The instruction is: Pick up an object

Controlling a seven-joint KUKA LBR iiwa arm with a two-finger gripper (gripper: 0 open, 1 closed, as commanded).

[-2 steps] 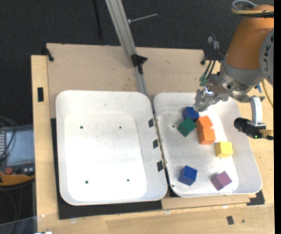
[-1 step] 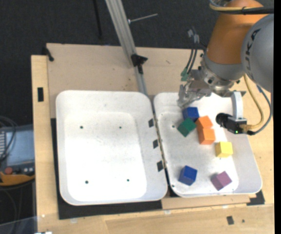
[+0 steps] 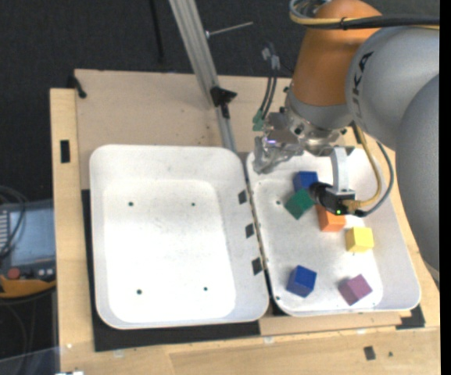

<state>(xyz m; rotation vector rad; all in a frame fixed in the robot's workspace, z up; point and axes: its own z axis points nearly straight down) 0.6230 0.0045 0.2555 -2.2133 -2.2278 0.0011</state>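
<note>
Several small blocks lie in the right bin: a blue cube at the back, a green one just in front of it, an orange one, a yellow one, a second blue cube near the front and a purple one beside it. My gripper hangs over the back left corner of that bin, left of the rear blue cube. Nothing shows between its metal fingers.
The left bin lies alongside, separated by a narrow ridge with black clips. A slanted aluminium post rises behind the bins. A pendant with a screen sits off the bench at left.
</note>
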